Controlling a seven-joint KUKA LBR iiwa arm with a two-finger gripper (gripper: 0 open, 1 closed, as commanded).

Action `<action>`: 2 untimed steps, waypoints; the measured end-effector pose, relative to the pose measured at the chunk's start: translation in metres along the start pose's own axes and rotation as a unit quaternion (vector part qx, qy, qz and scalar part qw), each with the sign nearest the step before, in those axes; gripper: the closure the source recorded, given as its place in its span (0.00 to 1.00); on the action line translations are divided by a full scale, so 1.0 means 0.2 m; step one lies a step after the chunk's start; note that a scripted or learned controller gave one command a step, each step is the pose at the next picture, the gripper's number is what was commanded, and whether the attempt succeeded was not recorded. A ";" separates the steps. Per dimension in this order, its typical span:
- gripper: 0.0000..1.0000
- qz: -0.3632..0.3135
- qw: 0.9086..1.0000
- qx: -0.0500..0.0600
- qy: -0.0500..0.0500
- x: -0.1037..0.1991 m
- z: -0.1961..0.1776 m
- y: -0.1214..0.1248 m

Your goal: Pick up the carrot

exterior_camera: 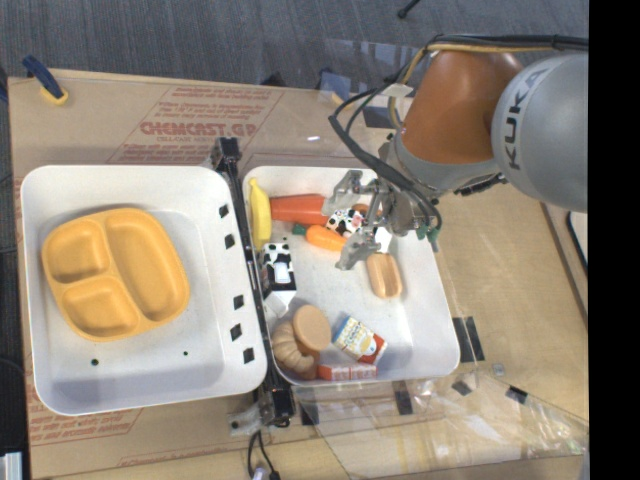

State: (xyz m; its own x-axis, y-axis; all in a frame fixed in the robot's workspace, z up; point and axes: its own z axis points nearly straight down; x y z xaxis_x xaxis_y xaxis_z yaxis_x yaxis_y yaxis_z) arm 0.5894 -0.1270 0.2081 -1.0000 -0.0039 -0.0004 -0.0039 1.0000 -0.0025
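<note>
Hovering over the right bin point(435, 313), the gripper point(362, 230) is seen low above the toys, with the carrot point(323, 237) lying just to its left, toward the divider between the two bins. The carrot is laid on the bin floor, its long axis running roughly left to right across the bin with a slight slant, one end reaching under the gripper. A longer orange piece point(297, 208) is set just behind the carrot, and a banana point(259, 214) is stood against the bin's left wall. A small black-and-white cow point(346, 222) is pressed close beside the gripper. How far the gripper is parted cannot be told from this angle, and nothing is clearly seen held by it. A short shift toward the divider is judged to be needed before any closing, with the grip set across the carrot's width. A hot dog point(384, 275) is lying just in front of the gripper.
</note>
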 end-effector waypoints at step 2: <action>0.00 0.288 0.958 -0.001 -0.004 -0.28 0.56 -0.33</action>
State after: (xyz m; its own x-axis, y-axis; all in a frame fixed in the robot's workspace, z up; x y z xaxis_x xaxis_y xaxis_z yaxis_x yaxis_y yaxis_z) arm 0.6466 -0.1928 0.0964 -0.8361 0.5484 -0.0089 0.5484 0.8362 0.0016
